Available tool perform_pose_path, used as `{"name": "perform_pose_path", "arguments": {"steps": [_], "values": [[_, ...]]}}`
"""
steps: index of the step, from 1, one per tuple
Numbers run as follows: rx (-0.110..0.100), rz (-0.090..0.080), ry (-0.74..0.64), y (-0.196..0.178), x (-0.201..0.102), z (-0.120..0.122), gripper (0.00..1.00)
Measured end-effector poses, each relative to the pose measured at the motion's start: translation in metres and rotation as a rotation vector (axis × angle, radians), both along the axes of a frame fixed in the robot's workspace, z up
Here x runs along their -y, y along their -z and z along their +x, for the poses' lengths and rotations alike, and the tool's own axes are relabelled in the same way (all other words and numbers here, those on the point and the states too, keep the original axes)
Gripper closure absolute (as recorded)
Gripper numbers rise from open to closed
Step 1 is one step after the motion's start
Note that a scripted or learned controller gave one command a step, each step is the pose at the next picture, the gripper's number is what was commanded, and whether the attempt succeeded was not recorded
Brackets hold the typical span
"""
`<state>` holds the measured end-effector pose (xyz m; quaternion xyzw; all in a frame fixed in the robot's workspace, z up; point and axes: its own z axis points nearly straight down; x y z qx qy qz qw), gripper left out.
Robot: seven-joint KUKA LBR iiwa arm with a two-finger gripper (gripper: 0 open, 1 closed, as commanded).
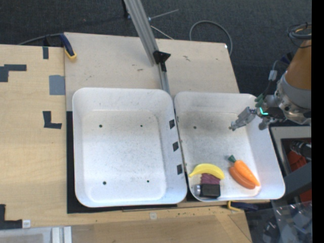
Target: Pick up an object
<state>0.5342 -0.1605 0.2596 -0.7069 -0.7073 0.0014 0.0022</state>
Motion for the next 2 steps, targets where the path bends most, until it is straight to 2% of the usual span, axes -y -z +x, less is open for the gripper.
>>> {"name": "perform_pose_path", "arguments": {"steps": [1, 2], "values": [[0.004, -0.001, -0.002, -0.002, 0.0, 0.001, 0.0], [0.0, -0.001, 0.0, 0.041, -0.001, 0.001, 0.0]]}}
